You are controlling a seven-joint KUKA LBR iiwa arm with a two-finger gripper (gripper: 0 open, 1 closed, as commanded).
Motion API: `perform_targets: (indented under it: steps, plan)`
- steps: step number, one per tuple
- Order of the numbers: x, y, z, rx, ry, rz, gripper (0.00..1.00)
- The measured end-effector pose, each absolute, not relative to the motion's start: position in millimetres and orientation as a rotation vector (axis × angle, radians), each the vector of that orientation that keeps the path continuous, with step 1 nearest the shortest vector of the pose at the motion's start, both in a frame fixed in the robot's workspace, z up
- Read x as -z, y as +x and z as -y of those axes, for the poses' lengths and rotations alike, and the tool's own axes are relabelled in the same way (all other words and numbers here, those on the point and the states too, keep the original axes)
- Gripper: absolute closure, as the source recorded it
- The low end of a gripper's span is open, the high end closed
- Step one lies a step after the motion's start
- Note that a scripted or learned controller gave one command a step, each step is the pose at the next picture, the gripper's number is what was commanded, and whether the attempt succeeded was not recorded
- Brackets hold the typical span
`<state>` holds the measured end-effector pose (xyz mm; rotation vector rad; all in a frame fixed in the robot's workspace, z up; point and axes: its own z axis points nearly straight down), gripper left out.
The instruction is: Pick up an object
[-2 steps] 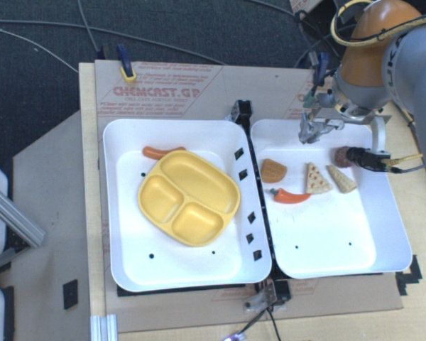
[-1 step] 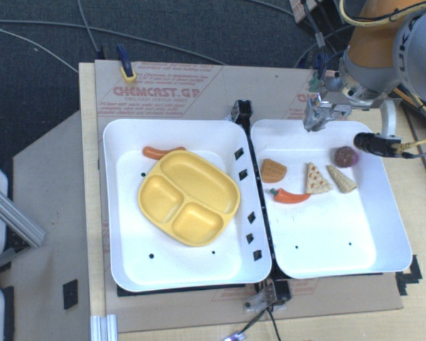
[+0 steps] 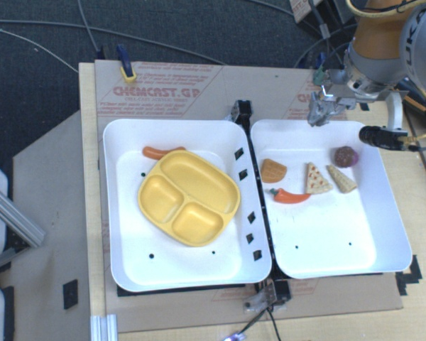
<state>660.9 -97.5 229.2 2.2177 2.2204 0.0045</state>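
Note:
The right bin [image 3: 341, 251] holds several toy foods in its far half: a tan round cookie [image 3: 272, 170], a red chili pepper [image 3: 291, 196], a pizza slice [image 3: 316, 179], a pale wedge [image 3: 342, 179] and a dark purple ball [image 3: 346, 156]. My gripper [image 3: 319, 115] hangs above the far rim of this bin, up and behind the foods, apart from all of them. Nothing shows between its fingers.
The left bin [image 3: 128, 254] bears a yellow divided tray [image 3: 189, 197] with an orange sausage-like piece [image 3: 158, 151] sticking out behind it. Black clips line the divider between the bins [image 3: 250, 190]. Cardboard [image 3: 163, 91] lies beyond the bins.

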Motion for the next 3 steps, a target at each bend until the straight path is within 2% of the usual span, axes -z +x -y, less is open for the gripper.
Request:
perform_targets:
  steps: [1,2,3]
  plan:
    - [-240,637.8,49,0.001,2.220,-2.228,1.00]
    - [-229,608.8,-1,0.003,2.221,-2.230,1.00]
    - [-236,596.1,-50,0.000,2.218,-2.231,1.00]
